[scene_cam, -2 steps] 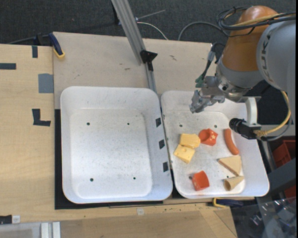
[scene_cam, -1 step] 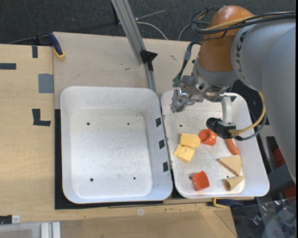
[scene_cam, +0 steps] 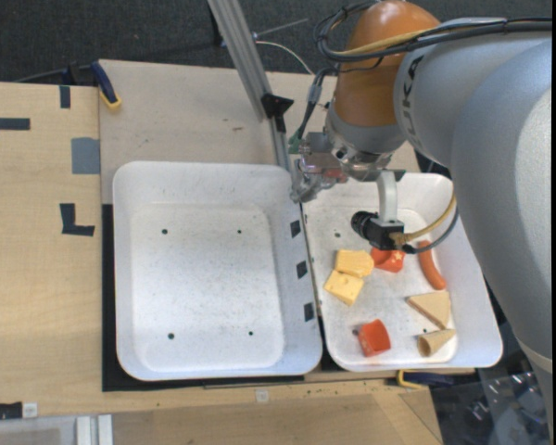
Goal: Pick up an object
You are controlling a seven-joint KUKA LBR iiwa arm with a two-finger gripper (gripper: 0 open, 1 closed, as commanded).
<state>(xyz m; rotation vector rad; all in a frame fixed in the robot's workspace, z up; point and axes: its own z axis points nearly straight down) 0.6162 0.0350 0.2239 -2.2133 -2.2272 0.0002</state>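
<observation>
Overhead, the gripper hangs at the 11 o'clock corner of the right bin, just over the rim it shares with the left bin; whether it is spread or closed cannot be told. Nothing shows in its grasp. Two yellow blocks touch near the right bin's middle. A red block lies at 6 o'clock, a tan wedge at 4 o'clock, and an orange stick at 3 o'clock.

A pale wooden bench with dark tape marks meets dark carpet.
</observation>
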